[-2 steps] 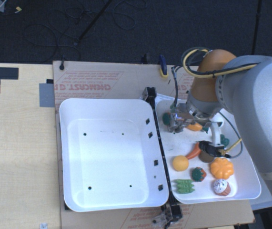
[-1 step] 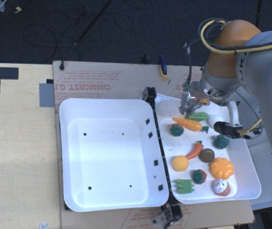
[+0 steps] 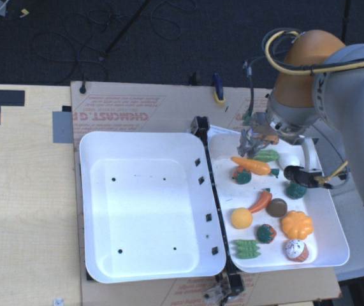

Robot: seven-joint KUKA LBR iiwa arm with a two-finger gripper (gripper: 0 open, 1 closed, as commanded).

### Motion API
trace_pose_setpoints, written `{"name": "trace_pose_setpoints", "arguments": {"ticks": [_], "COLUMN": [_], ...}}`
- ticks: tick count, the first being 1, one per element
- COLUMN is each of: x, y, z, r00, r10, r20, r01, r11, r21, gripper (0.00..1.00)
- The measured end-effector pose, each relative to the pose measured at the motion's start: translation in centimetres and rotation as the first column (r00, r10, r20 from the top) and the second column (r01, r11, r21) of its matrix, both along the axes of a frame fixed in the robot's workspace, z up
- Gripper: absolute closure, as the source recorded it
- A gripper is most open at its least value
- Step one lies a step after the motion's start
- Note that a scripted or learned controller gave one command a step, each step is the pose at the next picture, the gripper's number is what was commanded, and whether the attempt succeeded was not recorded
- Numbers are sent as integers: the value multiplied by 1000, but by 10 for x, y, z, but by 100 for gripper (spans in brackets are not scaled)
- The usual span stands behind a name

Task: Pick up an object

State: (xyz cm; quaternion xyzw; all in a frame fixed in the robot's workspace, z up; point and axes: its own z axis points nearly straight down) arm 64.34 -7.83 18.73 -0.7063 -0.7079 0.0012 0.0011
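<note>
The gripper hangs over the upper part of the right bin, its dark fingers pointing down just above the left end of an orange carrot, and whether they are spread or closed cannot be told from this slant; nothing shows between them. Beside the carrot lie a green pod and a small dark green piece, and lower in the same bin sit a red chilli, a brown ball, a yellow lemon, an orange pumpkin and green beans. The left bin fills the middle of the frame.
</note>
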Motion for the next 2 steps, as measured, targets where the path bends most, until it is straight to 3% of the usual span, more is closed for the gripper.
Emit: {"name": "trace_pose_setpoints", "arguments": {"ticks": [1,2], "x": [-45,-79], "y": [-24,-48], "z": [-53,-88], "r00": [1000,1000], "r10": [-5,0], "r20": [-8,7], "r01": [5,0], "r11": [1000,1000], "r21": [0,1], "gripper": [100,100]}}
